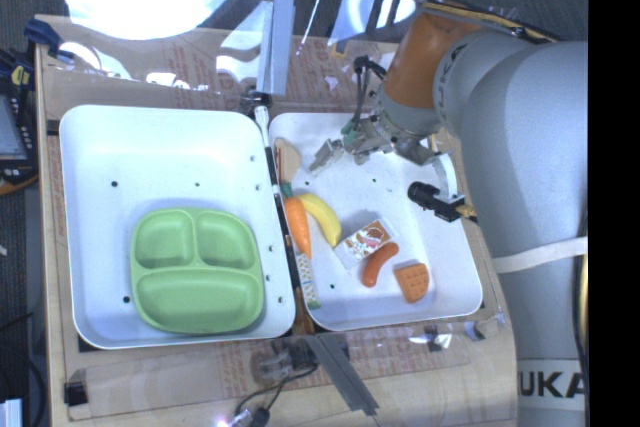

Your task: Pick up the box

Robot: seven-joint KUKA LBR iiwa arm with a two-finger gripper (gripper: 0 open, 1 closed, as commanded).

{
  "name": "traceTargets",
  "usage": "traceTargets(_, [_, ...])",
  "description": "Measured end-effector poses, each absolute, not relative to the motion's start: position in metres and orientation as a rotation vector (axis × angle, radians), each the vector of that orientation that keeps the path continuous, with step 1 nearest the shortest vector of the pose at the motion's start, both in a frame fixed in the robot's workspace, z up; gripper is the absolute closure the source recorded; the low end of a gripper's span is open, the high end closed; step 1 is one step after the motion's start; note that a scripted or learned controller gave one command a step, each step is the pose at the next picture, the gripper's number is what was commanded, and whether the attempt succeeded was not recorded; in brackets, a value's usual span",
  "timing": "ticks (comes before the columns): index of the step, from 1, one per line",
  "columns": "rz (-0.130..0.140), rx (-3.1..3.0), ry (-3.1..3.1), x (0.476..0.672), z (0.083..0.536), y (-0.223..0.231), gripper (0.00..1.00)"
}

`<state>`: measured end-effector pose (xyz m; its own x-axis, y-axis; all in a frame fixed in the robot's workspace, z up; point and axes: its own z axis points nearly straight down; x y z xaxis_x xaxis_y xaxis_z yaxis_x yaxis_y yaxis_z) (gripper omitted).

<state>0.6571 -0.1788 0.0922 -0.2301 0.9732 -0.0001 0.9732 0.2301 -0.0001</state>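
Your worktop: brown board, glare patches along far edge, dark floor around. Left bin holds green divided plate. Right bin, your landmark: box near its middle, banana and carrot at left wall, sausage and cracker toward front. Gripper over far end, fingers spread, pinching nothing.

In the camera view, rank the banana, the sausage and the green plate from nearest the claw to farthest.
From the claw, at the back of the right bin:
1. Banana, right bin, near its left wall.
2. Sausage, right bin, toward the front.
3. Green plate, left bin, front part.
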Motion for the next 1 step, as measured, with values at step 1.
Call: traceTargets(1, [-0.001,1.966,2.451,0.5797,0.1574,-0.2110,0.00])
